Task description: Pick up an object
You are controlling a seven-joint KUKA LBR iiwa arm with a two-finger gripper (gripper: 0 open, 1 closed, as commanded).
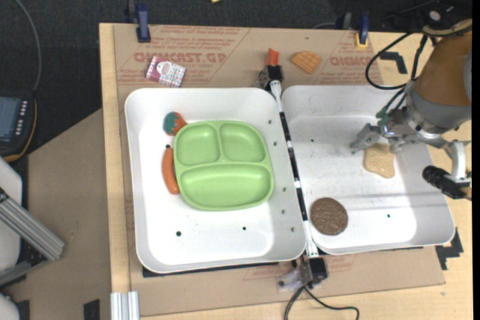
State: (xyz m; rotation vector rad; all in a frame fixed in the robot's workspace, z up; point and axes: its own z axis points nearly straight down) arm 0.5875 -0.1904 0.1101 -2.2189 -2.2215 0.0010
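In the right bin (420,232) the end effector (382,137) sits low over the floor, its two fingers spread wide — one reaching left, the other toward the right — with nothing between them. Just below it, touching or nearly so, lies a pale tan piece of toy food (379,162); its long axis runs from upper left to lower right, the broader end toward the bin's near side. A round brown patty (328,215) rests near the same bin's front left corner, well apart from the fingers. The left bin (150,225) holds a green divided plate (223,165), with an orange toy sausage (170,171) lying upright along its left edge and a small red-and-teal piece (174,122) at its upper left corner. On the worktop (225,49) behind the bins lie a waffle-like toy (305,61) and a small pink packet (165,71).
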